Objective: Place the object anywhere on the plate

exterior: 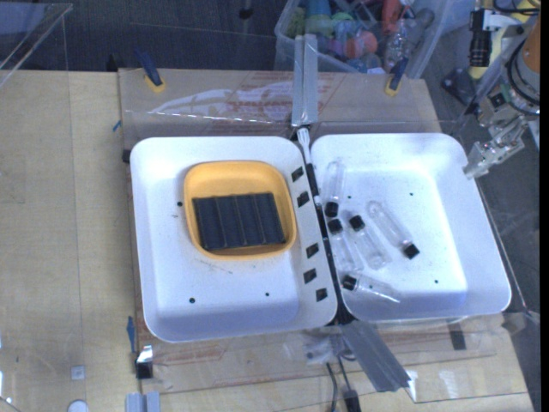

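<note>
The gripper (485,157) is hovering just past the right bin's (446,294) far right corner; I cannot tell its grip. Clear tubes (390,230) are lying near that bin's left edge, while the yellow plate (199,178) is sitting in the left bin (163,290).

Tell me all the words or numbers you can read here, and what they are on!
None can be read.
The clear vials with black caps in the right bin show no letters I can make out.
The yellow plate and the dark ridged block on it are plain.
The gripper carries no readable marking.
</note>
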You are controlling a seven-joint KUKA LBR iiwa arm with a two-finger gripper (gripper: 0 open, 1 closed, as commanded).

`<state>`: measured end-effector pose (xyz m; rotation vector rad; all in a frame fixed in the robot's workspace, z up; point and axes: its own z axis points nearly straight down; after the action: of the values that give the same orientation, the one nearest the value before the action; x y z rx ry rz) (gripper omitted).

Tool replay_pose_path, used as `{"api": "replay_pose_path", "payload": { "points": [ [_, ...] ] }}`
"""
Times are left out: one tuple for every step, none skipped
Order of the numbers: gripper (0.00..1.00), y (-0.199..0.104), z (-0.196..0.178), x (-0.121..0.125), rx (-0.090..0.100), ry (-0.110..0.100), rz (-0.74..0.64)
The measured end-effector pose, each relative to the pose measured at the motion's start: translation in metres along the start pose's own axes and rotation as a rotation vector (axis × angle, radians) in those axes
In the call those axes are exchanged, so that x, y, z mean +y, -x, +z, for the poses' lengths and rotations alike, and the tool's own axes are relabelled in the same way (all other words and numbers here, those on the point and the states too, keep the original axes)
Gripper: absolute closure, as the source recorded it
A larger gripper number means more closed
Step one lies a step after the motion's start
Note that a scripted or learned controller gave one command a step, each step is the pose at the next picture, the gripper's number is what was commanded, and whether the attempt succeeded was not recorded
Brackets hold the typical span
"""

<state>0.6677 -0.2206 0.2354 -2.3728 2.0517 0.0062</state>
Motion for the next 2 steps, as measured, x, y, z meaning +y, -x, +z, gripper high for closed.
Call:
{"api": "replay_pose_path", "payload": {
  "points": [
    [1.00, 0.007, -0.029, -0.002, 0.002, -0.005, -0.253],
    [1.00, 0.010, 0.000, -0.001, -0.001, 0.003, -0.615]
  ]
}}
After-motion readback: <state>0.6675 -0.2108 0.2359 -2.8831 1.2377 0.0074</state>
